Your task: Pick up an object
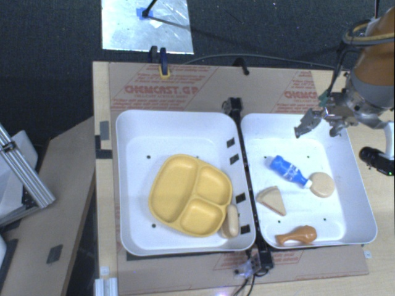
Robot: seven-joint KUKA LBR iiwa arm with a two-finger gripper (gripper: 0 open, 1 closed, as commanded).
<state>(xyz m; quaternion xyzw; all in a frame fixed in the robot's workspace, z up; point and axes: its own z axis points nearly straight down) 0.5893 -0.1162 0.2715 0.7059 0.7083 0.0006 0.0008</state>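
The hand (321,121) hangs over the far edge of the right bin (364,222), fingers spread apart with nothing between them, one dark finger (307,123) reaching toward the middle of the table and the other tucked closer to the wrist. Below it and nearer the camera lies the blue bottle (287,170), the closest candidate for a pick, flat on the bin floor with its long axis running diagonally, from far-left to near-right. Its near end sits just beside the round beige piece (321,184), close enough that they may be touching. Further toward the camera are the tan wedge (271,200) and the brown drumstick-shaped toy (297,235), both well apart from the hand. Over in the left bin (133,165), the yellow divided tray (190,194) has a small beige item (231,221) against its near-right corner. By my read, the coming move turns on dropping toward the camera and squaring the open fingers across that slanted bottle, not along it.
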